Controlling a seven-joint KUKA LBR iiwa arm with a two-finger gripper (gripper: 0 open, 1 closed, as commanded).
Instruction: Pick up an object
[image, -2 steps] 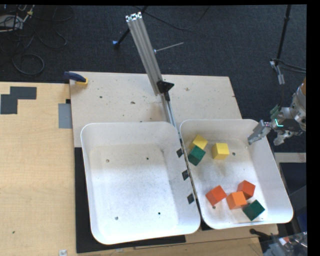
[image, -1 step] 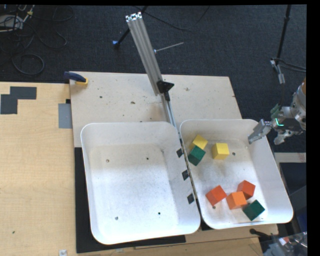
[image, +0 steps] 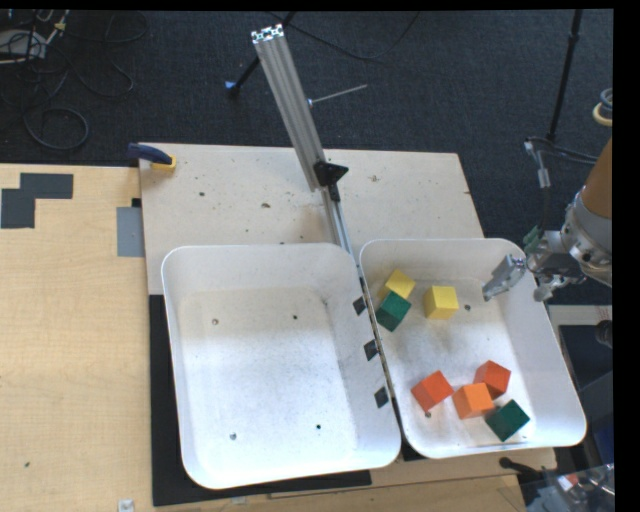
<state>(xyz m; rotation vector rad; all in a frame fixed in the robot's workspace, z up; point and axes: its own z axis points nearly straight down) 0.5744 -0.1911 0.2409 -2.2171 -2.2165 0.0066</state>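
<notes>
The right bin (image: 556, 372) holds several small cubes. A yellow cube (image: 399, 284) rests against a dark green cube (image: 393, 311) near the bin's left wall, with another yellow cube (image: 441, 301) just to their right. Toward the front lie an orange-red cube (image: 432, 389), an orange cube (image: 473, 399), a red cube (image: 492, 377) and a second green cube (image: 507, 419). My gripper (image: 522, 279) hovers over the bin's far right corner, open, with nothing between its fingers. It is well right of the yellow cubes and above the red one.
The left bin (image: 260, 360) sits beside the right one, with black clips on the shared wall. A slanted aluminium post (image: 296, 110) rises from behind the bins. A blue-and-yellow clamp (image: 152, 156) lies at the board's far left corner.
</notes>
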